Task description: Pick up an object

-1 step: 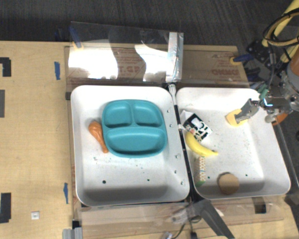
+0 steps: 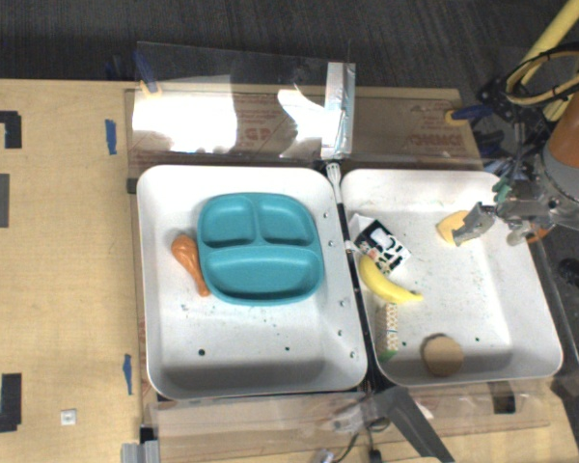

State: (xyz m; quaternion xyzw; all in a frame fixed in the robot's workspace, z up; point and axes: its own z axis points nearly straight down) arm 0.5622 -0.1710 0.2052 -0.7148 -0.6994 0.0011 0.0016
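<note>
Wooden bench (image 2: 58,287) bears two white bins side by side: left (image 2: 164,345), right (image 2: 521,340)

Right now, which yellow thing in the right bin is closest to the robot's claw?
The small yellow block, right beside the gripper; the banana lies farther left.

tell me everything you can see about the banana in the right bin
The banana is a small yellow curved piece, smooth like a plastic toy. It lies flat on the floor of the right bin, near the bin's left wall, running from upper left to lower right. Its upper end touches or sits just under a black-and-white printed item.
</note>
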